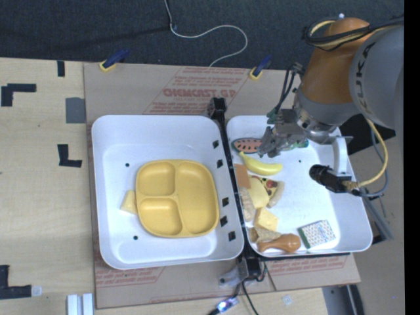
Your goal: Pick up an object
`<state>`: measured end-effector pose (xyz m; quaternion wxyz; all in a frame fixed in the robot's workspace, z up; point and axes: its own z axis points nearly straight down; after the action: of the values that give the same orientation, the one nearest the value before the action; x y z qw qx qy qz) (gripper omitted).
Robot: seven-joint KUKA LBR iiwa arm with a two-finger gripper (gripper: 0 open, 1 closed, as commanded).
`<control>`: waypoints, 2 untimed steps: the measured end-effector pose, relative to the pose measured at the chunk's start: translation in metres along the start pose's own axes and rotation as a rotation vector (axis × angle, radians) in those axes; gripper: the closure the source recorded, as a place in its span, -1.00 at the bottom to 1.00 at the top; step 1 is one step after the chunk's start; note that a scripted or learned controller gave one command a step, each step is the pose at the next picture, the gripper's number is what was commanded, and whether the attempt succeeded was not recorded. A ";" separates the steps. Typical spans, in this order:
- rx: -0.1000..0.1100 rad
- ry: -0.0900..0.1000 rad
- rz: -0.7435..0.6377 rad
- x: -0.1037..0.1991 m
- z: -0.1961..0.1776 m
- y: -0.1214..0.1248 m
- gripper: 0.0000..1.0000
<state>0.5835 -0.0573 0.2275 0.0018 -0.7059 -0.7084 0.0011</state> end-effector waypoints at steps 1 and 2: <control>0.001 -0.001 0.001 0.034 -0.001 -0.040 1.00; 0.002 0.000 0.000 0.070 -0.004 -0.083 1.00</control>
<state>0.5007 0.0127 0.2321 0.0024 -0.7058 -0.7084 0.0017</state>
